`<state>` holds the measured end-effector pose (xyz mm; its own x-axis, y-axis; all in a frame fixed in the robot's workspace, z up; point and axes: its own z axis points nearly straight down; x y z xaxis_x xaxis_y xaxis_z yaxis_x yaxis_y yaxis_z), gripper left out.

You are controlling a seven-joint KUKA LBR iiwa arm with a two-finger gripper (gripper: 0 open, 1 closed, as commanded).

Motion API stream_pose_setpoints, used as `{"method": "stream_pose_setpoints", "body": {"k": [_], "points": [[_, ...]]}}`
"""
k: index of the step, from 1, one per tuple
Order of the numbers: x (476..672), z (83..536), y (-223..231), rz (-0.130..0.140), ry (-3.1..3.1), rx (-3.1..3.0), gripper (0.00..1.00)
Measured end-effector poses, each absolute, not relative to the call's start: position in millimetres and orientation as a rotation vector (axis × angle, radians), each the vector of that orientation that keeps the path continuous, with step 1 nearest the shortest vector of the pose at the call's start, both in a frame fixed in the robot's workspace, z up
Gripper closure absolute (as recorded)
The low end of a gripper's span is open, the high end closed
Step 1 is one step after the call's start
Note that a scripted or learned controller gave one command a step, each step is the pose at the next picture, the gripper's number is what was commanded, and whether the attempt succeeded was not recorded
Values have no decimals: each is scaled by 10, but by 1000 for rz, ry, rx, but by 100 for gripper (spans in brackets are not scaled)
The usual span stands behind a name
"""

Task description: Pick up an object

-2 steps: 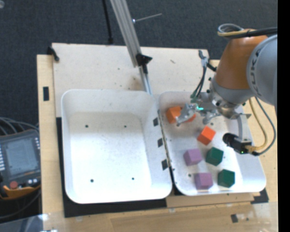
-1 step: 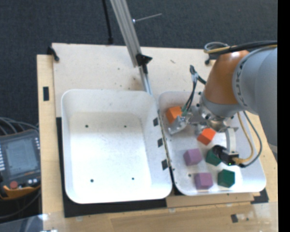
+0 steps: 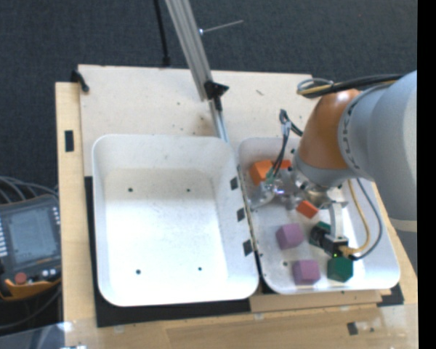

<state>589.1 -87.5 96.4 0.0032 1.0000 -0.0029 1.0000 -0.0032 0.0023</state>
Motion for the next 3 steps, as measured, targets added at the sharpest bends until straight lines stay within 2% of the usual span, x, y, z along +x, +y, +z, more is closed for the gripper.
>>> {"method": "stream_pose_setpoints", "body": {"k": [1, 2, 3], "points": [[5900, 1088, -882, 5, 2207, 2228, 100], [5927, 1737, -900, 7, 2215, 2218, 100], [5939, 2176, -930, 6, 2220, 2215, 100]]}}
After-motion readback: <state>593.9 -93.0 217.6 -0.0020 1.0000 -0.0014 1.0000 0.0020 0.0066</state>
